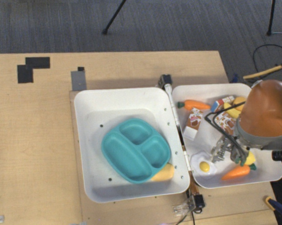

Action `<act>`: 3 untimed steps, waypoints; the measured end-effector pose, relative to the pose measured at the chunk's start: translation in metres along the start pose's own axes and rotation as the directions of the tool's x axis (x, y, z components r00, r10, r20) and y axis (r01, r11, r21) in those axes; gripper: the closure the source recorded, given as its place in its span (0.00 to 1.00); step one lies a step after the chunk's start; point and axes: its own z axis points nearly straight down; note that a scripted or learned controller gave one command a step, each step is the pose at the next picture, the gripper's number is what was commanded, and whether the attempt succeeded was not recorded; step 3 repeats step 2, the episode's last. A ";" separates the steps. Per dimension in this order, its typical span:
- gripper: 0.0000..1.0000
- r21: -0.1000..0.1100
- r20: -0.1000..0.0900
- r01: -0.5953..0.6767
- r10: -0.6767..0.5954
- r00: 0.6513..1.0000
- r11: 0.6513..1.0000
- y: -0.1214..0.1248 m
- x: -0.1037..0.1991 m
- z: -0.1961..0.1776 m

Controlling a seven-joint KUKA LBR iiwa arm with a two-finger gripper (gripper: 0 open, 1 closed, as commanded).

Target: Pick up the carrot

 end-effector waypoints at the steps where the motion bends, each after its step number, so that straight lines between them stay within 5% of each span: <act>1: 1.00 -0.004 -0.010 0.476 -0.476 0.880 0.880 -0.029 -0.041 0.011; 2: 0.00 -0.005 -0.012 0.476 -0.476 0.879 0.880 -0.029 -0.040 0.012; 3: 0.00 -0.005 -0.012 0.476 -0.476 0.879 0.880 -0.029 -0.040 0.012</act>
